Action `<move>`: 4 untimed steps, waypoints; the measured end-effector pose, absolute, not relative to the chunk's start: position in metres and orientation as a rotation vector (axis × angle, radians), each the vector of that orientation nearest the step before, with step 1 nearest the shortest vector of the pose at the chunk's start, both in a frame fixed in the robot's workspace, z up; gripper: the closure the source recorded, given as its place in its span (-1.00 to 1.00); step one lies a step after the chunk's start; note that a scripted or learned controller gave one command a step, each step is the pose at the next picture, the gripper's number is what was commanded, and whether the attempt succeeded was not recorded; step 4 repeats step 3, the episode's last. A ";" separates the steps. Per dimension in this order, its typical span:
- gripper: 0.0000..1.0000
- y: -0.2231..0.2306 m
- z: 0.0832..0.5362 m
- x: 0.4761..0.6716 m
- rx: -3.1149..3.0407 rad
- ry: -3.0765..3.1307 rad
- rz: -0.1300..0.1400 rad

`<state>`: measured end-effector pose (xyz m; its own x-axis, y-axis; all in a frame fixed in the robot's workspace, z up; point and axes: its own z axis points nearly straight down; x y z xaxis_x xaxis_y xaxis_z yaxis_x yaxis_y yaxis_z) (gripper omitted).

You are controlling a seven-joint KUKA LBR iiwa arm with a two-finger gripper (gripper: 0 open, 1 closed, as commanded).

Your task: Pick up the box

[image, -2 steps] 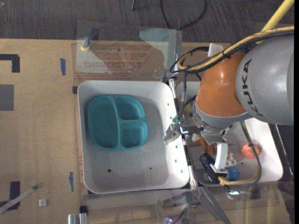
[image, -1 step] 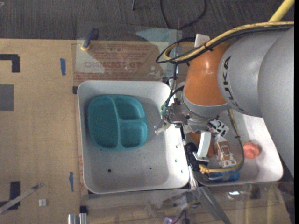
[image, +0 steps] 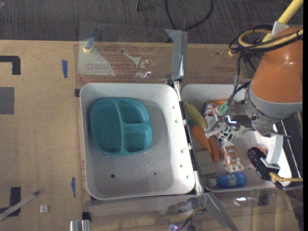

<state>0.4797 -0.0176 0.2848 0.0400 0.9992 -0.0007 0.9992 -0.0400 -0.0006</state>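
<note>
Hovering in the right white bin (image: 288,174), my gripper (image: 222,128) — grip state unclear. Small white-and-orange carton box (image: 231,159) lies just near-side of it, among clutter. Tan bench (image: 38,143), dark carpet (image: 72,6) beyond.

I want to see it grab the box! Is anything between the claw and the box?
Nothing visible is. The claw hangs over the right bin, and the box lies just below it in the camera view, with a carrot off to one side.
</note>
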 end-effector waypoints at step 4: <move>-1.00 -0.159 0.307 0.479 2.186 2.252 0.000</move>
